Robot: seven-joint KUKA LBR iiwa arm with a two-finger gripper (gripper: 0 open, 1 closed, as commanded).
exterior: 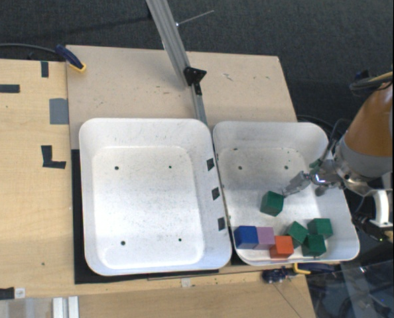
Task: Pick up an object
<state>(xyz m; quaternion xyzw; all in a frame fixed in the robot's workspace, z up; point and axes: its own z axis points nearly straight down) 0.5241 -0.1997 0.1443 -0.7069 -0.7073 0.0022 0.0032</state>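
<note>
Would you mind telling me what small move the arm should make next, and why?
Probably ease the end effector down and slightly left onto the lone green block. It hangs just beside that block in the right bin, which stands apart from the cluster along the near wall.

right bin's far half open, blocks crowd near edge (clustered)

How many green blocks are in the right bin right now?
4. One green block sits alone mid-bin near the gripper; three cluster at the front right. The arm may hide others.
</note>
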